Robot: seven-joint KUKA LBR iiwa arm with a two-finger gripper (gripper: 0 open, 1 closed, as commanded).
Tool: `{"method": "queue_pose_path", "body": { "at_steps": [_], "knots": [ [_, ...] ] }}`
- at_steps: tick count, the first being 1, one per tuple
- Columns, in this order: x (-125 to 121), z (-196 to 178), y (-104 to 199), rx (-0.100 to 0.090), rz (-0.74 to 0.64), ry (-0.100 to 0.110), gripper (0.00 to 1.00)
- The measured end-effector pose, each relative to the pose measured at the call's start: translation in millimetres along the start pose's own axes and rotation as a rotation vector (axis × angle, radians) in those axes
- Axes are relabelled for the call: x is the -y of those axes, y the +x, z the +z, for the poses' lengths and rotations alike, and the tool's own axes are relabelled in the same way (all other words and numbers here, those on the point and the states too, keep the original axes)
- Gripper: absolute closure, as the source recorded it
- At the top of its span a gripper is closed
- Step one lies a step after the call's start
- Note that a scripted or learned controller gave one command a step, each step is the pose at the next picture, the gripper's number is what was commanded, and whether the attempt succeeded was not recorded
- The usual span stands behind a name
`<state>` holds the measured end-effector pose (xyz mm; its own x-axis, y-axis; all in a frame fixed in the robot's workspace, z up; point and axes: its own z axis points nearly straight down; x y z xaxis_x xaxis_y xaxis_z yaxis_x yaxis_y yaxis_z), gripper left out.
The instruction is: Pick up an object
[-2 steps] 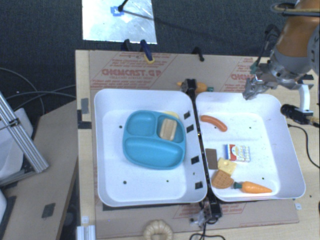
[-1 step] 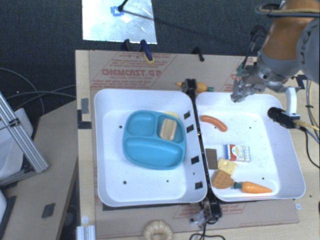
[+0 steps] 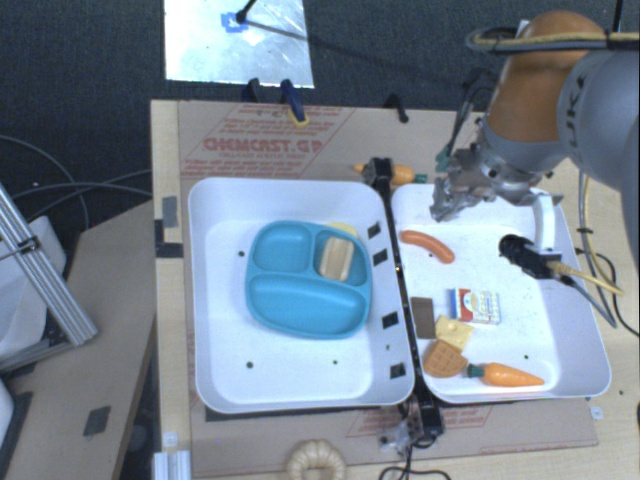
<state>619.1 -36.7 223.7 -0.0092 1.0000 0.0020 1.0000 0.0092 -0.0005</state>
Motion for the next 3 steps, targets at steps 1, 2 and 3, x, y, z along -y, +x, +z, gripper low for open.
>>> {"method": "queue_pose_path", "body": {
  "at_steps": [1, 2, 3],
  "knots": [
    [17, 6, 60, 0.0, -0.001, 0.0, 1.0],
    [32, 9, 103, 0.001, 0.002, 0.0, 1.0],
    [27, 9, 104, 0.001, 0.003, -0.002, 1.0]
  ]
}}
